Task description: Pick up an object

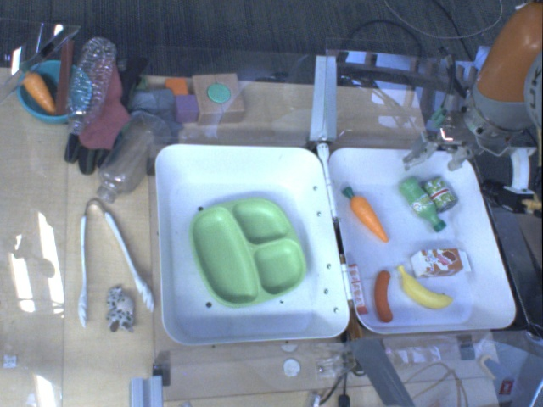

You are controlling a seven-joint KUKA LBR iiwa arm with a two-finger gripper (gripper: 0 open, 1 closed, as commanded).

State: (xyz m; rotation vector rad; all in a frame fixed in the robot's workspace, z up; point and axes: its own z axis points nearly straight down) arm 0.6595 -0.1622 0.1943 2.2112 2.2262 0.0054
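The arm's grey wrist, with its glossy orange band [512, 45], enters over the far right corner of the surface. Its gripper [441, 153] hangs above the far edge of the right bin [501, 278], a shallow white tray with rounded corners. The two thin metal fingers [419, 153] are splayed apart, so the jaws stand released with nothing between them.

Just below the gripper, near the bin's far right corner, lies a green bottle [421, 202] on its side, touching a small green can [441, 193] with a red label. A smooth plastic carrot [366, 213], tapered and orange with a green stub, lies slantwise near the bin's left wall. Toward the near edge sit a boxy milk carton [439, 263], a curved yellow banana [424, 289] just beside it, and a rounded red sausage [383, 295] near the near left corner.

The left bin [170, 227] holds a glossy green plate [249, 250] moulded into three compartments.

On the bare wooden surface to the left lie white plastic tongs [114, 253], a clear bottle [127, 159] on its side, and a dark glove [93, 138].
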